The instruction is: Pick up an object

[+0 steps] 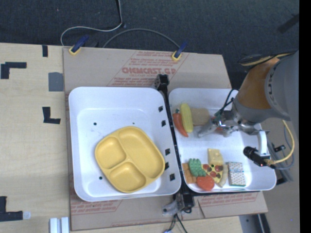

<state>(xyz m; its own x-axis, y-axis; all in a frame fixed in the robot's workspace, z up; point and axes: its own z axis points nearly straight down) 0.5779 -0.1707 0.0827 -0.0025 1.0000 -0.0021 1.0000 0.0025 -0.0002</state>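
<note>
The robot's hand (206, 129), its grip state impossible to tell, hovers low in the right bin (252, 181) at frame centre-right, with a yellow corn cob (186, 118) lying upright-lengthwise just to its left.

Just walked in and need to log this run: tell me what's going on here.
A grey arm reaches in from the right, with its gripper low in the right bin, beside the corn and carrot. Nothing shows between its fingers. More toy food lies near that bin's front edge: pizza, cheese, a small box. The left bin holds a yellow tray.
</note>
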